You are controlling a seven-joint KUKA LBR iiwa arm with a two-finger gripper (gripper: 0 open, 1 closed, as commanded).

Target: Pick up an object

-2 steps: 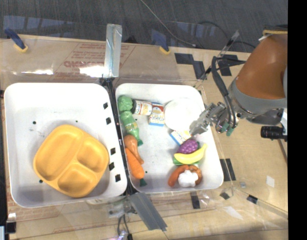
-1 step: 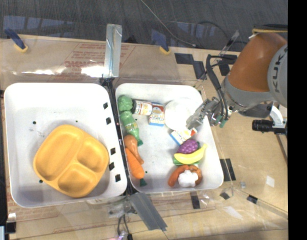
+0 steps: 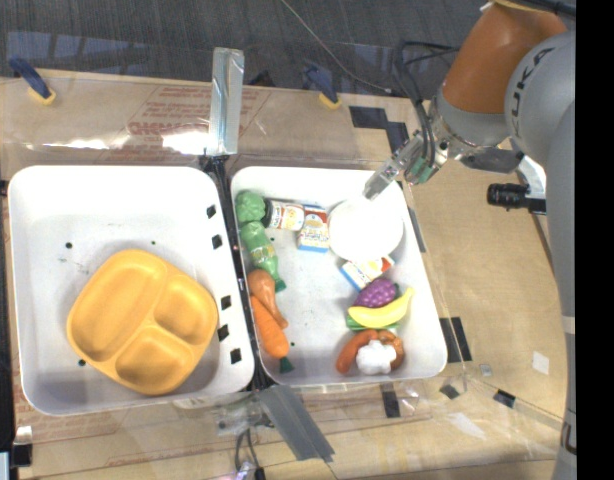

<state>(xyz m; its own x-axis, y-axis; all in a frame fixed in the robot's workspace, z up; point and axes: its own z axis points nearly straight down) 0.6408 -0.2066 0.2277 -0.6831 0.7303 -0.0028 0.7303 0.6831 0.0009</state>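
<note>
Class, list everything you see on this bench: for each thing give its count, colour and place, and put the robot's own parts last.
Bins: 2, white, side by side on the bench.
Tray: 1, yellow, left bin.
Plate: 1, white, right bin, top right.
Carrots: 2, orange, right bin, left wall.
Greens: 2, green, above the carrots.
Cartons: 2, white and red, left of the plate.
Grapes: 1, purple, below the plate.
Banana: 1, yellow, under the grapes.
Arm: 1, grey and orange, right.
Tool: 1, over the plate's top edge.
</note>
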